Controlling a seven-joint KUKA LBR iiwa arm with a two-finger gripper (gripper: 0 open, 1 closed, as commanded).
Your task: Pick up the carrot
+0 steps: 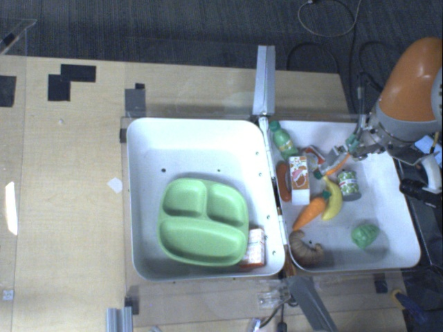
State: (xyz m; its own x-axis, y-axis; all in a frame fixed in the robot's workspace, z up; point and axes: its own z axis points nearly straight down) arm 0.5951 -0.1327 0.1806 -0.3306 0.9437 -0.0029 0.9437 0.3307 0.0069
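Left bin (142, 185): I see a white tray on the bench's left half. It bears a green divided plate (205, 221), lying flat towards the near side, and a small packet (255, 247) wedged between the plate and the bin's right wall.

Divider (264, 81): a grey metal bar runs up from where the two bins meet.

Right bin (398, 244): this holds the clutter. Along its left wall lie a green bottle (283, 141) at the far end, a sausage (284, 180), and a small carton (299, 179) standing beside it.

Carrot (309, 213): it lies slantwise just right of the carton's near end, orange point towards the left wall, green top touching a banana (333, 199). Its upper side is uncovered, so I judge a grasp from above possible, though the banana crowds one side.

Other items: a brown piece (306, 249) sits near the carrot's tip; a can (347, 184) stands just right of the banana; a green lump (365, 235) lies apart towards the near right corner.

Gripper (351, 149): it hangs over the bin's far right part, above an orange-and-white object (335, 163), well short of the carrot. I cannot tell its state.

Progress: my reading is that the carrot is not yet picked up.
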